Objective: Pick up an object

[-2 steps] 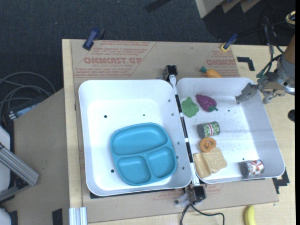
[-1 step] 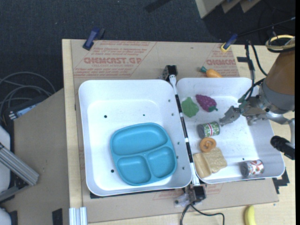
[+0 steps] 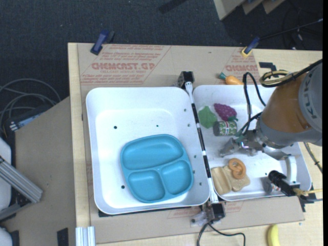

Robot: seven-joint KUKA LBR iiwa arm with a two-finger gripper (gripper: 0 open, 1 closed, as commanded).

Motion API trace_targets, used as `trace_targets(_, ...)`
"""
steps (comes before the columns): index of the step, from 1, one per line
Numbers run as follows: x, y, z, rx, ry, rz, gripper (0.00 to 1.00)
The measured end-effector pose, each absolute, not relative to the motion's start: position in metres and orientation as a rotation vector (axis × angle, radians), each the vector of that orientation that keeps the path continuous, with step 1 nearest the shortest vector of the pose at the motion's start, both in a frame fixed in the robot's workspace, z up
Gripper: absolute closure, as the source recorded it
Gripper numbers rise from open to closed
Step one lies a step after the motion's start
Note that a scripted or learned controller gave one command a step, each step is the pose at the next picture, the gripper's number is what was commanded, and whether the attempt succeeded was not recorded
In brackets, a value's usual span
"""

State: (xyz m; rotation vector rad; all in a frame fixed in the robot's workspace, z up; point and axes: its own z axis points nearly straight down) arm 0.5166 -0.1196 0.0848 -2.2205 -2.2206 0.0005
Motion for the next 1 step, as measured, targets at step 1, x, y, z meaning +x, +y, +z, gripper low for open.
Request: trace_targets(1,0.4785,-0.1028,0.0842,-2.221,-2.219,0.001,0.0)
